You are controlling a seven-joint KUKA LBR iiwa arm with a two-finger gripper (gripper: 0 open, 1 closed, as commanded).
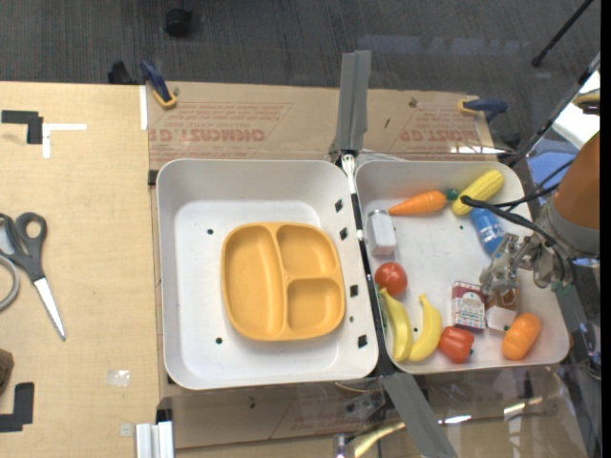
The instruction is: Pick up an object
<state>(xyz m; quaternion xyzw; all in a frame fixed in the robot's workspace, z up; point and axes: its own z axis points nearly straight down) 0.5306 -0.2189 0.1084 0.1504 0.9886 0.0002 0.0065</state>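
My gripper (500, 273) hangs low over the right part of the right bin (434, 256), coming in from the right edge. Just below it lie a small red carton (467, 305) and a brown packet (504, 300). A blue bottle (487, 229) lies just above it. Further objects in this bin are an orange fruit (520, 336), a red pepper (456, 343), two bananas (412, 327), a tomato (389, 277), a white block (383, 234), a carrot (417, 203) and a corn cob (480, 189). Nothing is visibly held.
The left bin (191, 256) holds a yellow divided plate (284, 280). Scissors (36, 270) lie on the wooden bench at the far left. Cardboard (248, 127) lies behind the bins, and clamps sit at its corners.
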